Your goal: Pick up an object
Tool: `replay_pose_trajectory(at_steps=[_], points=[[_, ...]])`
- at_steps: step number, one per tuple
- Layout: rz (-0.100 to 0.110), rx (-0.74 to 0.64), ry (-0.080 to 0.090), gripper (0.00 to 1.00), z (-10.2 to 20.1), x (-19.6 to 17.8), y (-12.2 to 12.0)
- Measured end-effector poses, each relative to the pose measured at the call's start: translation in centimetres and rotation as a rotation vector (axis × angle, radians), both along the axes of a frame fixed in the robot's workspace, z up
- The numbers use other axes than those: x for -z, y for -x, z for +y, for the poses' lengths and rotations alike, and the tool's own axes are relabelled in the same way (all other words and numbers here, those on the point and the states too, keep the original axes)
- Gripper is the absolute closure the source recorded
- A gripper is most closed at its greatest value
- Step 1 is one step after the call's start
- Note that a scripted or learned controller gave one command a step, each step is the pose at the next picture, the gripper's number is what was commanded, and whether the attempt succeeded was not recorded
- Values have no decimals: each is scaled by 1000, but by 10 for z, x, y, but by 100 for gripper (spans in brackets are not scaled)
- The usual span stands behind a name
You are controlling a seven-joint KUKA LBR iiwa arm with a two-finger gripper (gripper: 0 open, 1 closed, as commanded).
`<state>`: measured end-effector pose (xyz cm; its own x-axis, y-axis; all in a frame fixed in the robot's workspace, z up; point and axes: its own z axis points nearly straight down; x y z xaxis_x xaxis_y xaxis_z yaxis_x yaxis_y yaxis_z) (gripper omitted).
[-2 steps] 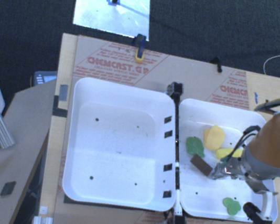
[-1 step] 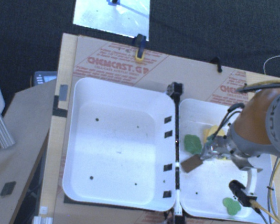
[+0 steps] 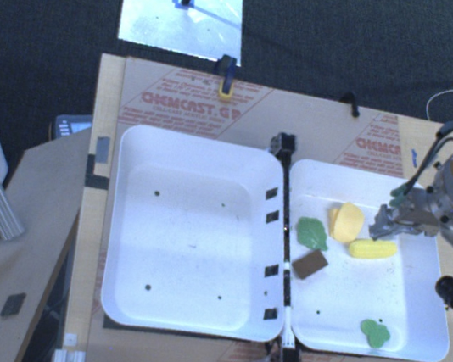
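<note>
Both white bins, left (image 3: 191, 239) and right (image 3: 411, 310), look like smooth moulded plastic with a soft sheen. Beneath them, the bench (image 3: 247, 106) carries a matt brownish board with printed red lettering. At upper left of the frame, a metal sheet (image 3: 183, 5) appears brushed and reflective. The surrounding dark floor covering (image 3: 45, 34) looks rough, carpet-like.

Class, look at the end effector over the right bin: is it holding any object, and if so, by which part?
Nothing is held. The end effector hangs just above the yellow corn cob in the right bin, with no object between its fingers.
</note>
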<state>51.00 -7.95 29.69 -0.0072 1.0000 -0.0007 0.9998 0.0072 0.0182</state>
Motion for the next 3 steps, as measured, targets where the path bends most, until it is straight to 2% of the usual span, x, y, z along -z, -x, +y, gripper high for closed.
replay_pose_trajectory(at_steps=[1,2,3], points=[[22,-4,-3,100,70,81,-27],[24,-1,-3,100,108,115,26],[10,-4,-4,100,168,91,-38]])
